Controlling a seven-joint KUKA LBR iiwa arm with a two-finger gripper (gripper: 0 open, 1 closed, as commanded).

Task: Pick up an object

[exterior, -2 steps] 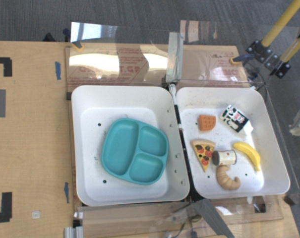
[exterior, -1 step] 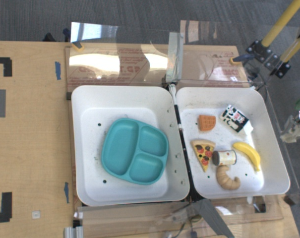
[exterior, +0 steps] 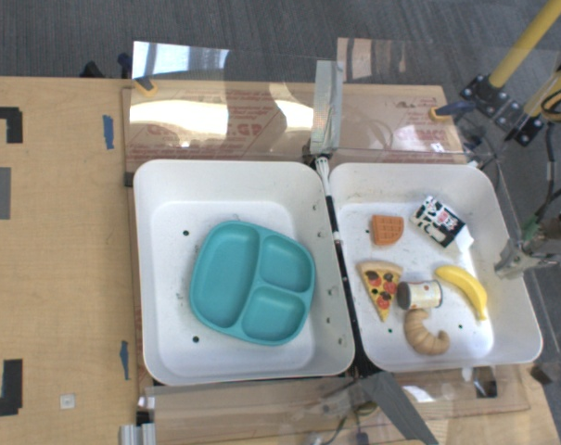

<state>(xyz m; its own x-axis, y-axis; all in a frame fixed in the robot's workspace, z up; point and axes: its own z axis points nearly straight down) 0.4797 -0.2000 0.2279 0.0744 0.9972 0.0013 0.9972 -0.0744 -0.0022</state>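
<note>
The right bin (exterior: 512, 336) holds several toy foods. An orange waffle square (exterior: 387, 230) lies near its back left, and a black-and-white carton (exterior: 439, 221) lies tilted to its right. A pizza slice (exterior: 380, 287) points toward the front. A small white-and-brown can (exterior: 419, 295) lies on its side against the slice. A yellow banana (exterior: 465, 288) is right of the can, and a brown croissant (exterior: 426, 333) is just in front of it. The left bin (exterior: 159, 188) holds a teal divided plate (exterior: 252, 281).
Clear plastic panels (exterior: 224, 109) stand behind both bins. A metal divider (exterior: 325, 109) rises between them at the back. A yellow pole with a black clamp (exterior: 503, 100) stands at the upper right. A grey bracket (exterior: 526, 253) sits by the right bin's outer rim. Brown board (exterior: 48, 248) lies to the left.
</note>
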